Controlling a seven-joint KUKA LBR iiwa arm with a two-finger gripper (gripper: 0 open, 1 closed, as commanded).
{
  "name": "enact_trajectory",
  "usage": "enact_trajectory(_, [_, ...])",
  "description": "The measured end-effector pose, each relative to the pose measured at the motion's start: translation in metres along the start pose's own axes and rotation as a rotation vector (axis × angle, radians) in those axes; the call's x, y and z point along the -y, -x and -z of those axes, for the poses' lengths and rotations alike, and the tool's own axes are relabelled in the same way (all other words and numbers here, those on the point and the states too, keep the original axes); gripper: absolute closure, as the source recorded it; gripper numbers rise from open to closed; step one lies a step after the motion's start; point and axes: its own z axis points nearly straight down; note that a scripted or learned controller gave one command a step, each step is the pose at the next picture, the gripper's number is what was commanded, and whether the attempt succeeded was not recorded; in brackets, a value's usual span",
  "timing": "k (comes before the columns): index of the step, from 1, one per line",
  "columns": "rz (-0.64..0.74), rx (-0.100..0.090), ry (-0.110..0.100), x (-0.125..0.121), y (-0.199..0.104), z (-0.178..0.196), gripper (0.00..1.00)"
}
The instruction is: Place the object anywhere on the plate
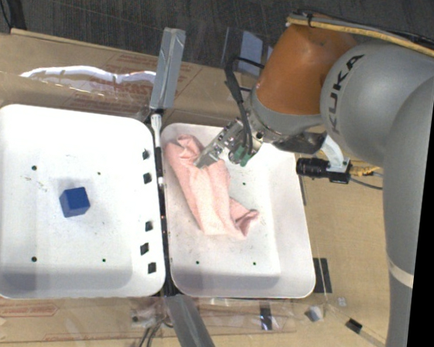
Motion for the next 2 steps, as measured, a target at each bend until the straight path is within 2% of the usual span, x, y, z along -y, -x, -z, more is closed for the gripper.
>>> enact_trajectory(1, [0.404,0.003,0.001,-0.026,-0.04,0.012,1.0])
enact_trajectory(2, [0.615,0.002,0.0,-0.059,-0.084,0.02,1.0])
